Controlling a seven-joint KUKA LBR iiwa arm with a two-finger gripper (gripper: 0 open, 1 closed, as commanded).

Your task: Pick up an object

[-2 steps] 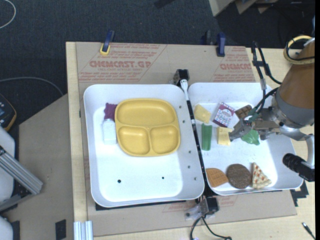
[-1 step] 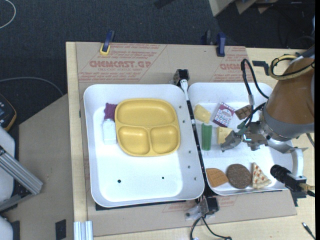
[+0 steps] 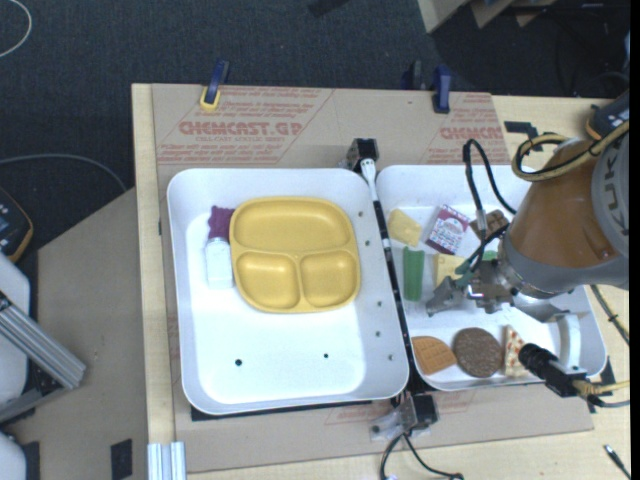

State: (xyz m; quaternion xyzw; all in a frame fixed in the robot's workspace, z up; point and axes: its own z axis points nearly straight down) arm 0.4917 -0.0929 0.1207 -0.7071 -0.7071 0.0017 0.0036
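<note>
Tool (image 3: 455, 293) low in right bin (image 3: 590, 353), over green block (image 3: 412, 273) to grab it | grip state: cannot tell | yellow tray (image 3: 295, 253) parked in left bin (image 3: 290, 378)

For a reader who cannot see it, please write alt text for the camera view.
A grey and orange robot arm reaches from the right over the right white bin, its hand low among small food-like items such as a green block and brown discs. The left white bin holds a yellow divided tray.
</note>
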